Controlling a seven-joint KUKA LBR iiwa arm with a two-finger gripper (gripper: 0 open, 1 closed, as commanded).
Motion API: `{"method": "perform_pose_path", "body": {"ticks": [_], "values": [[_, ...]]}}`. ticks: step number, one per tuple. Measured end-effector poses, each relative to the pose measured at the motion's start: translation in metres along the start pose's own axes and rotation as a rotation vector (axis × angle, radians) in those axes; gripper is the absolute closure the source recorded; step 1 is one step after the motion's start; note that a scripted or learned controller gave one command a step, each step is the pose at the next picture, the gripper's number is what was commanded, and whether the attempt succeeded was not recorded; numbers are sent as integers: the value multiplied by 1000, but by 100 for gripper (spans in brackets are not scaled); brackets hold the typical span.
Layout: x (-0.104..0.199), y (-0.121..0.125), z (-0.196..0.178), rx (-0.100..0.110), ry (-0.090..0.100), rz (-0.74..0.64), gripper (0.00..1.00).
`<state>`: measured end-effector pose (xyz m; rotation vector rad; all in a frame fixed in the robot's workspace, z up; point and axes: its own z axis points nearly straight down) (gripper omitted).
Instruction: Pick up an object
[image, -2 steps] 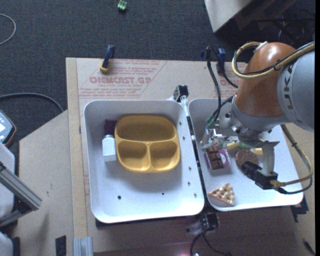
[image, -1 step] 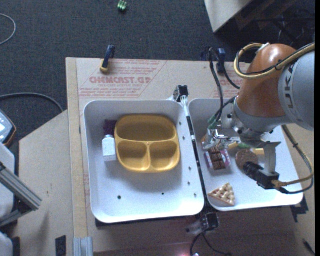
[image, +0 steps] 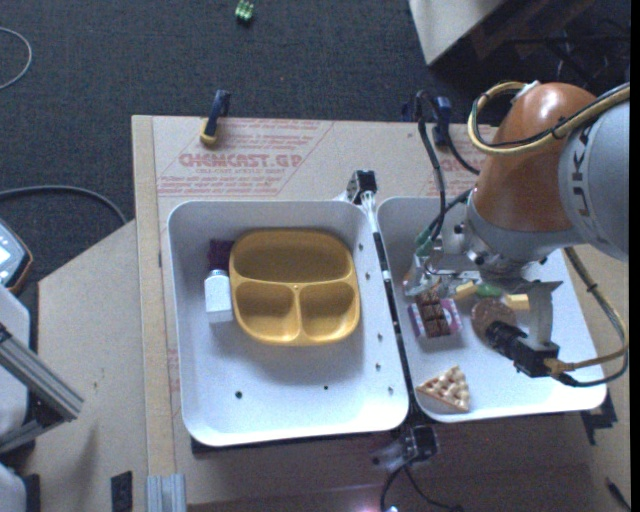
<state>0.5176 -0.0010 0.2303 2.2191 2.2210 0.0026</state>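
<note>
Two white bins sit side by side on the bench (image: 150, 300). In the left bin (image: 290, 405) lies a yellow divided tray (image: 295, 285), with a small white bottle (image: 218, 296) touching its left edge. The grey arm (image: 545, 170) hangs over the right bin (image: 520, 400), its hand (image: 440, 285) low above a chocolate-brown block (image: 433, 317). A waffle-like wedge (image: 445, 388) lies near the front rim.

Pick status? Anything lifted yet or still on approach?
Done: the grey arm with the orange band has reached over the right white bin. In hand: nothing visibly; the gripper sits low just above the brown chocolate-like block, and its state is unclear. Left: grasp and lift. The waffle-patterned triangular wedge lies on the bin floor; the yellow divided tray sits in the left white bin.
</note>
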Motion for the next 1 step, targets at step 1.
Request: {"method": "perform_pose_path", "body": {"ticks": [1], "values": [[3,-13,13,7,1,1,100]]}}
